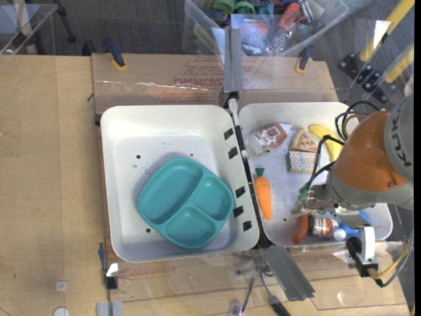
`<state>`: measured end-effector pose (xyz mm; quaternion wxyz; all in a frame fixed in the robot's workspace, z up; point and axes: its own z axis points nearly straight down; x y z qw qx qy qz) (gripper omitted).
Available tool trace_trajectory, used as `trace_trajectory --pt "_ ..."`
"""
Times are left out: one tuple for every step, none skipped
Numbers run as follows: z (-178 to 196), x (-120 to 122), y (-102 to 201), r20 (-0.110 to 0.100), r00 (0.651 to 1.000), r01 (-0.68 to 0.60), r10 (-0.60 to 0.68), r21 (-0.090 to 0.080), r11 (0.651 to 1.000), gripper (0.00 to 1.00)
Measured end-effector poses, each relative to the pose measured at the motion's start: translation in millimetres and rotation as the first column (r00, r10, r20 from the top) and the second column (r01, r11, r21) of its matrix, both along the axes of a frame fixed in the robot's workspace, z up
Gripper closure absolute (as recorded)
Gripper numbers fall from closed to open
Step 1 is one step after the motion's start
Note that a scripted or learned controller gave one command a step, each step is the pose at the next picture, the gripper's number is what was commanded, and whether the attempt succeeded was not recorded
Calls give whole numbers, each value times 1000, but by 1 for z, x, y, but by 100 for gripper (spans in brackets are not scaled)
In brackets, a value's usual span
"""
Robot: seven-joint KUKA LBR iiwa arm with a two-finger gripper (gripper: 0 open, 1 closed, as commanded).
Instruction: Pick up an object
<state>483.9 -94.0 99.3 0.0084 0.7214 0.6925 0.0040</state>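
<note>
The left bin (112, 176) holds a teal divided plate (185, 203) lying tilted toward the bin's near right corner, all of it in plain sight. A divider strip with black tabs runs between the two bins. In the right bin (283, 110), an orange carrot (263, 197) with a green top lies just beside the divider, clear of the arm. Beyond it sit a small red-and-white patterned packet (271, 137), a toast-like wedge (304, 140) and a speckled square block (301, 161); none of their markings can be read. A yellow banana-like piece (327, 140) is partly covered by a black cable and the arm. The arm comes in from the right, its orange band (368, 157) bulking over the right half of that bin, wrist bent down toward the near wall. The gripper (316, 206) is largely hidden beneath the wrist, and I cannot tell how its jaws stand. A reddish-brown sausage-like object (301, 229) and a small can (322, 227) with an unreadable label lie just under it, near the bin's front edge.
</note>
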Motion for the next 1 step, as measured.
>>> trace_trajectory --pt "111 -5 66 -20 987 160 -160 7 987 100"
